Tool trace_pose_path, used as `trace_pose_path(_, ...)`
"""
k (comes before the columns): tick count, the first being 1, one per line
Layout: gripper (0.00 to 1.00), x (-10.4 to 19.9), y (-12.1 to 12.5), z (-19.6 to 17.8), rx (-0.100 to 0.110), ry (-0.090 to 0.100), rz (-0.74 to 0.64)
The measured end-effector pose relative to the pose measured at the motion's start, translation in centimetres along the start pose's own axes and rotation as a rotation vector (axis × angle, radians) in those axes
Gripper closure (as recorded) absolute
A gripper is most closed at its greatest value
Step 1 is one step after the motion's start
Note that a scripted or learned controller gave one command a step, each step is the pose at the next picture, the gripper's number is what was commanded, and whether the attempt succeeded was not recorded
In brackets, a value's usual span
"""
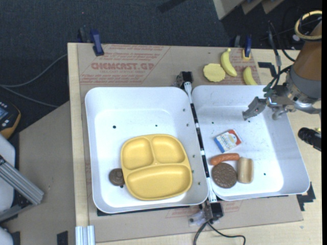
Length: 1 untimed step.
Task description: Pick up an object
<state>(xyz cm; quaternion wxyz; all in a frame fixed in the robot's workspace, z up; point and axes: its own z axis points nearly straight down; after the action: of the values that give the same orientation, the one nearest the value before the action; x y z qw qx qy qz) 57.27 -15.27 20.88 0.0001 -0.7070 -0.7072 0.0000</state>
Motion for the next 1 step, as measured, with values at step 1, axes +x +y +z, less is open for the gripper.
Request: trace_pose_path(1, 0.0, 6.36, 2.1, 11.14, 0.01, 0.005, -0.006)
